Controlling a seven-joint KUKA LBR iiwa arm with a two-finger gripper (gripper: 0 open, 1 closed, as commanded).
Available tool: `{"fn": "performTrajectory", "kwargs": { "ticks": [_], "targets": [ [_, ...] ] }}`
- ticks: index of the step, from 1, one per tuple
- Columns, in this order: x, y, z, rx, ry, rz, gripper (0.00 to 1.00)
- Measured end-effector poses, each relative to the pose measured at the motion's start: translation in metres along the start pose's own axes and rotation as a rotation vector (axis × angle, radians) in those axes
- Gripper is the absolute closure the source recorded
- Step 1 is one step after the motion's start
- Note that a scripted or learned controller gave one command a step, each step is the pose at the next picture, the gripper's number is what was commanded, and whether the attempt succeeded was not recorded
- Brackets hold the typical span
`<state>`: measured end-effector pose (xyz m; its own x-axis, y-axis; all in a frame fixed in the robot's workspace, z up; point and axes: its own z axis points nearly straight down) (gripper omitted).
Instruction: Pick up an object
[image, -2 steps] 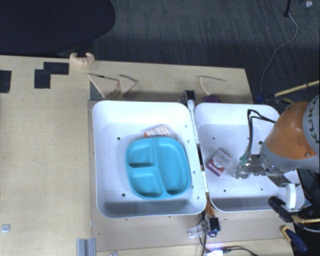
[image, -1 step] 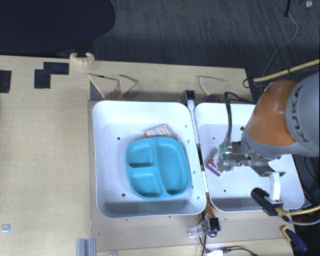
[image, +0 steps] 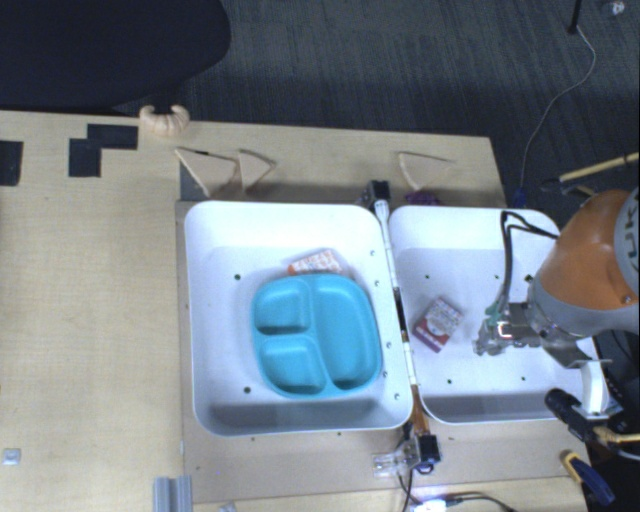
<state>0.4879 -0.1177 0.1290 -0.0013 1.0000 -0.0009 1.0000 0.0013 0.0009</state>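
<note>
White plastic made up both bins; from the one camera above I counted two of them side by side, the left bin (image: 215, 300) and the right bin (image: 470, 400), parted by a thin dark divider.

In the left bin lay one blue tray (image: 318, 333) with three compartments, flat on the floor and taking up most of it; one small red-and-white packet (image: 317, 262) was tucked against its far edge, partly hidden beneath the rim, which I judged would make it an awkward grasp.

In the right bin sat one small box (image: 438, 322), tilted, well clear of the walls and so, to my mind, the easier pick; I took it as the task's object.

The arm (image: 590, 265) reached in from the right, its orange band over the right bin; the gripper (image: 497, 333) hung just beside the box, to its right, apart from it as far as I could see; nothing showed between its fingers, and whether they stood apart or together I could not tell; I judged the pick as not yet made.
</note>
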Motion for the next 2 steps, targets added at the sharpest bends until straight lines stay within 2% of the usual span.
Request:
{"fn": "performTrajectory", "kwargs": {
  "ticks": [1,2],
  "targets": [
    [-0.041,-0.001,-0.04,-0.002,0.0,0.0,1.0],
    [0.014,0.0,-0.071,-0.002,0.002,-0.004,1.0]
  ]
}}
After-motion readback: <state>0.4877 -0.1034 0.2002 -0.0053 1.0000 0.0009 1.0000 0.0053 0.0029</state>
